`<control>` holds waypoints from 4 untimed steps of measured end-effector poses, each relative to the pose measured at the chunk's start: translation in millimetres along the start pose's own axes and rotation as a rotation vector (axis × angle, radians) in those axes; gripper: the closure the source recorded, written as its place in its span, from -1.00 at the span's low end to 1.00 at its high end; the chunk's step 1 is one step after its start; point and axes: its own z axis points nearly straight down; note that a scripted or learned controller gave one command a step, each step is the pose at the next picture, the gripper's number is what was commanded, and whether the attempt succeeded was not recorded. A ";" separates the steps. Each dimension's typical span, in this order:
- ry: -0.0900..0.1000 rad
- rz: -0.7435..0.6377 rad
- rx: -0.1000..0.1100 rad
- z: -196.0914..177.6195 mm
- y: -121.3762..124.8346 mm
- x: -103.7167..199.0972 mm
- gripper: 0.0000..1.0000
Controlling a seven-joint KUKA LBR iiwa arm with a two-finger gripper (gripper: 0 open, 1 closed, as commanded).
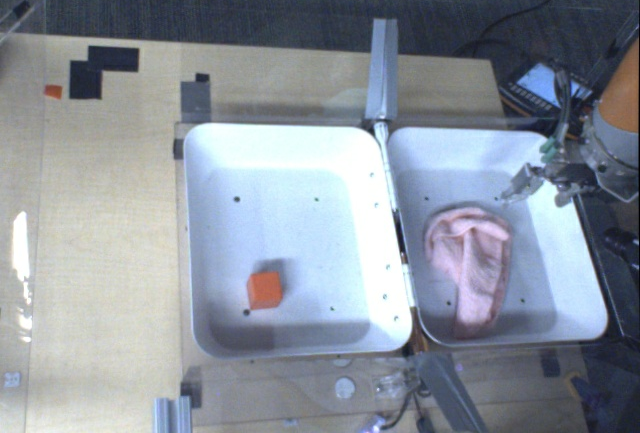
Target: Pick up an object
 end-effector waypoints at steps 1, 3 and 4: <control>-0.003 -0.043 -0.015 120.7 -27.5 26.7 -1.00; -0.007 -0.192 -0.021 126.1 10.9 51.9 -1.00; -0.008 -0.220 -0.022 126.0 13.8 69.8 -1.00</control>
